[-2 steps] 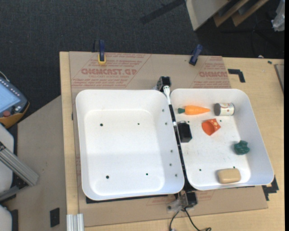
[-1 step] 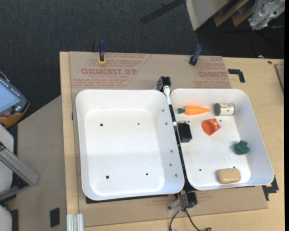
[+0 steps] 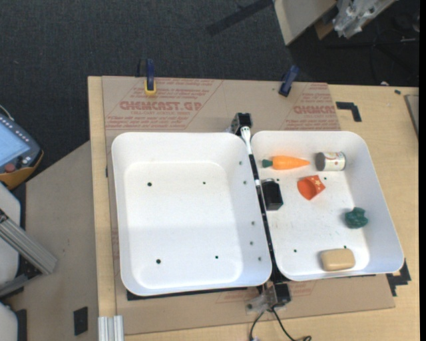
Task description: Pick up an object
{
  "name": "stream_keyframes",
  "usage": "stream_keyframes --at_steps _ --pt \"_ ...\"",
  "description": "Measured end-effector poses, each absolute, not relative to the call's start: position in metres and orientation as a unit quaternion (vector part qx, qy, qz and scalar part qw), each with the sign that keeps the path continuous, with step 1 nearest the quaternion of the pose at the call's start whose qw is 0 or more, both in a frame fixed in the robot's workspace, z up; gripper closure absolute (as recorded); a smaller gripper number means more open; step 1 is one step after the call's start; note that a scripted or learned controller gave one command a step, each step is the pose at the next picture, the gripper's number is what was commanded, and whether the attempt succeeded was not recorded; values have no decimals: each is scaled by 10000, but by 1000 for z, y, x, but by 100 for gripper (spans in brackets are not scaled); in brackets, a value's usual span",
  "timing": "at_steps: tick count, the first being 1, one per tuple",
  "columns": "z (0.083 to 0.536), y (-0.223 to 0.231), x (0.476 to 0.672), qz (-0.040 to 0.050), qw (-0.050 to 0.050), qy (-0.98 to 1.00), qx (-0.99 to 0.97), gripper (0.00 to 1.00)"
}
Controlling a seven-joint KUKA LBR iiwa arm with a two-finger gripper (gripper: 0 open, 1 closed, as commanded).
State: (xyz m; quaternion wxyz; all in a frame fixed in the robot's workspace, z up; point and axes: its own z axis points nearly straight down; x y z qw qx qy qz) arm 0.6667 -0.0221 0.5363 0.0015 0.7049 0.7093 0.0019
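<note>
Partly cropped arm [image 3: 356, 16] at top edge, blurred.

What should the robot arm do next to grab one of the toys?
Probably swing in over the right bin and come down above the tan block. The arm sits high at the top edge, far from everything, and the block lies apart from the other toys, near the front rim, so it looks easy to reach.
</note>
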Motion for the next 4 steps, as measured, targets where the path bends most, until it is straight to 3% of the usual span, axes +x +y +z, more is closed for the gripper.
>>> stream_keyframes --at_steps 3,4 --pt "535 171 666 19 12 7087 7055 100" --pt "547 169 667 33 26 7079 7063 100"
